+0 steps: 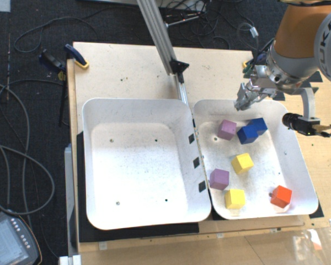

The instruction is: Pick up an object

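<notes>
Grey gripper [244, 102] hangs over right bin [298, 164] far rim, above purple cube [227, 129] and blue cube [252, 131]. Nothing seen between its tips; spread can't be told. More cubes nearer: yellow, purple, yellow, orange.

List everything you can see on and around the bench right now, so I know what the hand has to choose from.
purple cubes: 2, purple, right bin; one at the far end, one near the divider
blue cube: 1, blue, right bin, beside the far purple one
yellow cubes: 2, yellow, right bin; one mid-bin, one at the near edge
orange cube: 1, orange-red, right bin, near right corner
bins: 2, white; left, right
clamp: 1, blue and yellow, bench's far left corner
arm: 1, grey with orange band, reaching in from the right
hand: 1, metal, above the right bin's far edge, holding nothing
</notes>
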Tool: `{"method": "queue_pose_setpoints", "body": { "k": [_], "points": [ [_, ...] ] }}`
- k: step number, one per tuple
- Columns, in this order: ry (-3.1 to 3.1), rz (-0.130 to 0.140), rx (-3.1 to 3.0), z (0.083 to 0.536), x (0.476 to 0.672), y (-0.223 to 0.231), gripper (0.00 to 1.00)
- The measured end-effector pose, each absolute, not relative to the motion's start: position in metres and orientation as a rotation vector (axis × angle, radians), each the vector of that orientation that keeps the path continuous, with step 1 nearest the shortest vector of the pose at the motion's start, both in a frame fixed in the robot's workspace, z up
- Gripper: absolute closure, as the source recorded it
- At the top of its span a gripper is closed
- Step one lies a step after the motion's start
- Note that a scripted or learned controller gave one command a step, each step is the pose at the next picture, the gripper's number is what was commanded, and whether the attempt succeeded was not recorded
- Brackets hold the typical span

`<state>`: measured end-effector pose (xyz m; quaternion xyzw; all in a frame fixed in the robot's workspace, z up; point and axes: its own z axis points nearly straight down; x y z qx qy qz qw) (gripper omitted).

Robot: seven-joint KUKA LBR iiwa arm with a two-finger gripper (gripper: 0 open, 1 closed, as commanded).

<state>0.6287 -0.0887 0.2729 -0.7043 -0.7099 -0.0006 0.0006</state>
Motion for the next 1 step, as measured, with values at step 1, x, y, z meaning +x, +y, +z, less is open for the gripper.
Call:
{"method": "queue_pose_setpoints", "body": {
  "k": [1],
  "points": [
    [-2.228, 0.001, -2.212, 0.2582, 0.6319, -0.0416, 1.0]
  ]
}}
